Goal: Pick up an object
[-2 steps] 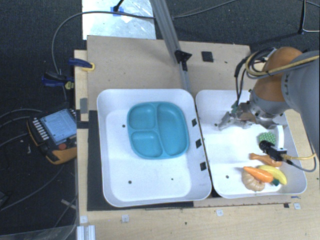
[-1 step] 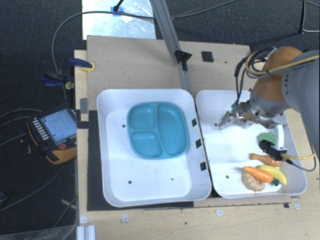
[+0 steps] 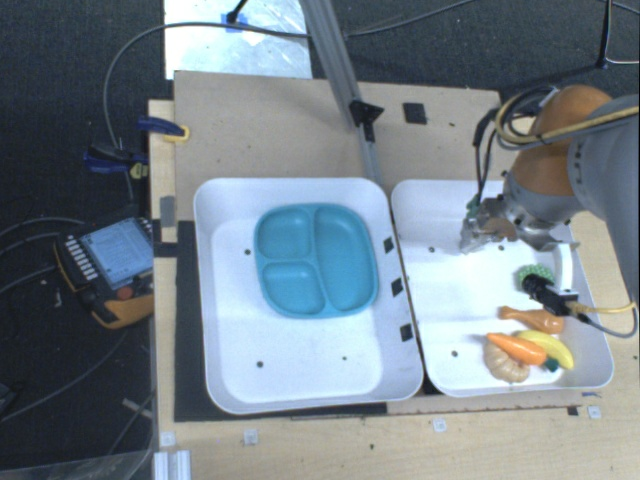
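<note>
- The gripper point(image 3: 478, 230) is hanging over the far part of the right bin point(image 3: 440, 298), above bare white floor; whether it is released or clenched I cannot tell, and nothing is showing in it
- The toy food is lying clustered in the right bin's near right corner, well apart from the gripper
- Counting there: one carrot point(image 3: 517, 348), one banana point(image 3: 553, 349), one drumstick-like brown piece point(image 3: 533, 318), one tan roll-like piece point(image 3: 507, 366), one green item point(image 3: 535, 274) half hidden by the arm
- The left bin point(image 3: 225, 348) is bearing one blue divided plate point(image 3: 316, 259)
- These toys are looking light, stiff and smooth plastic, so likely slippery and prone to rolling
- The carrot is probably gripping best across its thick middle; pieces are touching, so a neighbour may be getting nudged
</note>
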Robot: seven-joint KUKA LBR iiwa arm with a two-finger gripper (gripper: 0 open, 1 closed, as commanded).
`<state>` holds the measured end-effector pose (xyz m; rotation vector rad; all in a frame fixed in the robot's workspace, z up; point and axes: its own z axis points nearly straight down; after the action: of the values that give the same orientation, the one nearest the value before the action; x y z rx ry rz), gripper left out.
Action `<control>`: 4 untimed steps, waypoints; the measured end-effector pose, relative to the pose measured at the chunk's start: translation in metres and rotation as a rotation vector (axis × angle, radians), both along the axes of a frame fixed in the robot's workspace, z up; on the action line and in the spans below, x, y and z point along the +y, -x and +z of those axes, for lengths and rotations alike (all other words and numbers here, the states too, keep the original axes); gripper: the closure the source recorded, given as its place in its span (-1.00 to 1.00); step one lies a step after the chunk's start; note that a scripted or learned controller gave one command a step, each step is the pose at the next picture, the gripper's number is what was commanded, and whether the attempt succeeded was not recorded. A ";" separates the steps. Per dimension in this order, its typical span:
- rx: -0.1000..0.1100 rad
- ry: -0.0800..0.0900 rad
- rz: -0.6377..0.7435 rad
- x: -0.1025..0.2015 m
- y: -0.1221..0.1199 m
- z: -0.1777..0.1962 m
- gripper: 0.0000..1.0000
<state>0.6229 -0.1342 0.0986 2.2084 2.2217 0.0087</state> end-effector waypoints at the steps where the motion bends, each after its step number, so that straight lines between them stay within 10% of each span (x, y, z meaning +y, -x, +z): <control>1: 0.002 -0.001 0.000 0.003 0.000 0.064 1.00; 3: 0.006 -0.002 0.001 -0.004 -0.008 0.139 1.00; 4: 0.008 -0.004 0.004 0.046 -0.013 0.129 1.00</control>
<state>0.6354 -0.0881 0.2278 2.2102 2.2314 0.0044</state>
